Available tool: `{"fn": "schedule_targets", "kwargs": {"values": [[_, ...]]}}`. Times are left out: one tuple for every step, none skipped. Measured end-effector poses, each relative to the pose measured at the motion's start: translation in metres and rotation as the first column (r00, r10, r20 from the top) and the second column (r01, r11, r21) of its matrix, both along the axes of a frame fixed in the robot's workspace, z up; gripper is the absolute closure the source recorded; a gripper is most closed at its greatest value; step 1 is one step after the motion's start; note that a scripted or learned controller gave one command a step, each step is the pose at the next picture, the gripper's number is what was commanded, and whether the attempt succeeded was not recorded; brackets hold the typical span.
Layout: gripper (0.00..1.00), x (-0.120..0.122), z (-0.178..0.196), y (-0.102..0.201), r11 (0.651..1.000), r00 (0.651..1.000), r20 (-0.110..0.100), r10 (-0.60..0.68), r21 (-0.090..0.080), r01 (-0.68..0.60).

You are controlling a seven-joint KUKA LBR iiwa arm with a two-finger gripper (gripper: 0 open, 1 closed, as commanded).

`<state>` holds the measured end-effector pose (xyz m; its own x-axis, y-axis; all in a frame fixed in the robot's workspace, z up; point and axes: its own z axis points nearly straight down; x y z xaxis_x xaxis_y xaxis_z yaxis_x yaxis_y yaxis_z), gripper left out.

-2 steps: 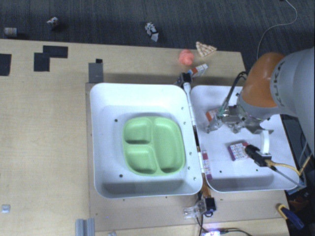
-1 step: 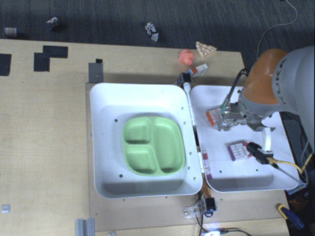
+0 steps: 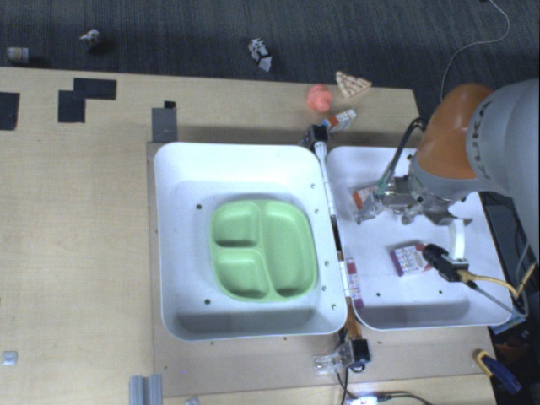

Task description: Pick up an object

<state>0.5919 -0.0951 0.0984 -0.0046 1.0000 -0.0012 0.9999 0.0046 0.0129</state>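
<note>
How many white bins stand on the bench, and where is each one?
2. The left bin holds a green divided tray. The right bin lies beside it, under the gripper, and holds a small dark red packet.

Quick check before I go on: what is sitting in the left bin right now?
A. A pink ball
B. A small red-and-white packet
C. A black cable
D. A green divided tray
D. The green divided tray lies flat in the middle of the left bin; the pink ball sits on the bench beyond the bins, and the small packet lies in the right bin.
</note>
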Motion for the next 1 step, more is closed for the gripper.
{"fn": "schedule_targets", "kwargs": {"values": [[0.0, -0.0547, -0.0112, -0.0005, 1.0, 1.0, -0.003, -0.003, 0.0, 0.003]]}}
